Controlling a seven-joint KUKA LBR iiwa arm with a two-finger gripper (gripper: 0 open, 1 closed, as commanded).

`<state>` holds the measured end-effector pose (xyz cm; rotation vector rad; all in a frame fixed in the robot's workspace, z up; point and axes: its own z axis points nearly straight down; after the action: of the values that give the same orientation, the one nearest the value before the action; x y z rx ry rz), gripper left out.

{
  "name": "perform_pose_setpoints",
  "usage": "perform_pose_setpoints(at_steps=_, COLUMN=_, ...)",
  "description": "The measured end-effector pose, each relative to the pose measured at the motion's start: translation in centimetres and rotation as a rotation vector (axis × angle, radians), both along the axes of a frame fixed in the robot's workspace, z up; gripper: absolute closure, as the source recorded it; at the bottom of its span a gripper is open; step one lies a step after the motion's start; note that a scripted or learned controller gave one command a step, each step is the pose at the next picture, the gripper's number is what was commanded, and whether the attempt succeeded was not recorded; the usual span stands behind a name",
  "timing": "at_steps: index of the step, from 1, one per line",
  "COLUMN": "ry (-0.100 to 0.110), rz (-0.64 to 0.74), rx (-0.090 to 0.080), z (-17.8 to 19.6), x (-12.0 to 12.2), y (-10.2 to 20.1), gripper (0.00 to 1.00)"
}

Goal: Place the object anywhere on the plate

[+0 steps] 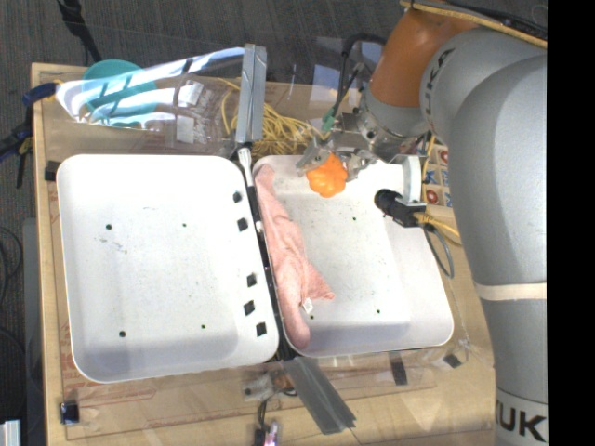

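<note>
Camera view shows the gripper (327, 163) low at the far edge of the right bin (372, 277), its fingers closed on the orange object (325, 177); I see no plate, so next I think it must find one

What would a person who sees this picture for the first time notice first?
The big grey arm fills the right side, its gripper at the far edge of the right bin with an orange object just under it. A pink cloth lies along that bin's left side.
</note>
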<state>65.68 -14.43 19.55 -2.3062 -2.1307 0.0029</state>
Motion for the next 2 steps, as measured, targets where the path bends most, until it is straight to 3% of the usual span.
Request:
perform_pose_setpoints(at_steps=1, ry=0.000, rz=-0.035, rx=0.001, z=8.6, x=-0.5, y=7.2, gripper=1.00)
perform_pose_setpoints(at_steps=2, ry=0.000, rz=0.001, rx=0.000, z=10.9, x=0.0, y=14.5, gripper=1.00)
